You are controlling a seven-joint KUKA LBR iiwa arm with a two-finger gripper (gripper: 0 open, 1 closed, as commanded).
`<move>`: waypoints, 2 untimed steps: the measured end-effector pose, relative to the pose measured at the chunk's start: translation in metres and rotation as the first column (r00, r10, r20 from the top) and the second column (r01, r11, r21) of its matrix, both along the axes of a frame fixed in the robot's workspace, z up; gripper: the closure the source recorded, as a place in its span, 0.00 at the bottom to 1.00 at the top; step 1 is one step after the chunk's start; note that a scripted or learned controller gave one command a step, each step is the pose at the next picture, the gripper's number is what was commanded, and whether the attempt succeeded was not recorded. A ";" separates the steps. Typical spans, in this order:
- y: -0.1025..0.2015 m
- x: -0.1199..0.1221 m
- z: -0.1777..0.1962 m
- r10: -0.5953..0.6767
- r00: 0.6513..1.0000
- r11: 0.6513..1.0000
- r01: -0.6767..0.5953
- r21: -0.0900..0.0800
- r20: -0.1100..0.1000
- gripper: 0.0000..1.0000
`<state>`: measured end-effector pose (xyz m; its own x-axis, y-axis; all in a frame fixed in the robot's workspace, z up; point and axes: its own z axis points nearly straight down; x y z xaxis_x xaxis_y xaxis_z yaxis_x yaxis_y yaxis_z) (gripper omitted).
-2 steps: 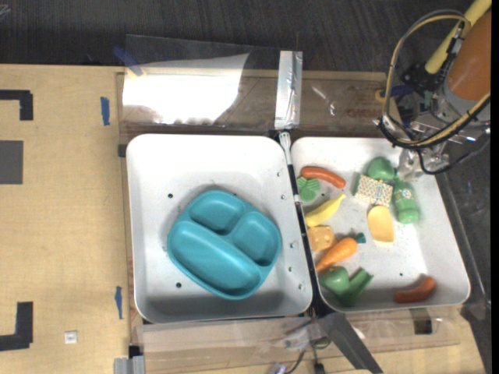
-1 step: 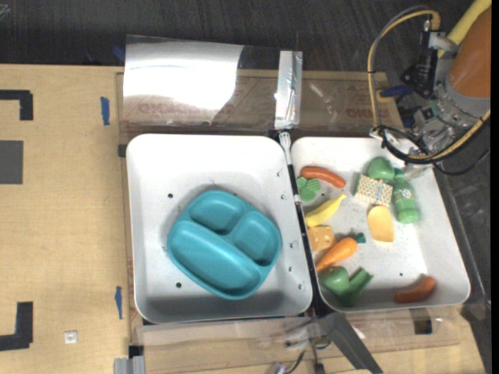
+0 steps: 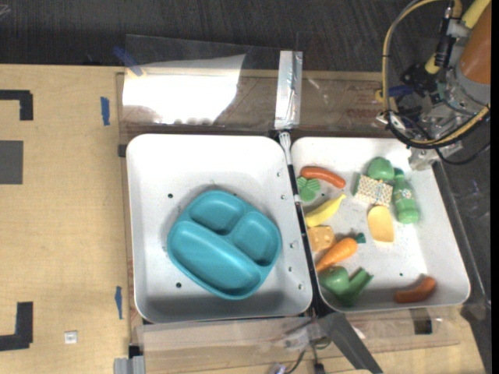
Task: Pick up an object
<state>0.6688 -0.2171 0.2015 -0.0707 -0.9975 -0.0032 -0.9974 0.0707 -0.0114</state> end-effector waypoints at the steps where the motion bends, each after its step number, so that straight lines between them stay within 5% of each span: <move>1: -0.004 -0.004 -0.035 0.410 0.912 0.912 -0.410 0.002 -0.009 1.00; 2: 0.016 -0.001 -0.052 0.488 0.873 0.873 -0.488 0.001 -0.008 1.00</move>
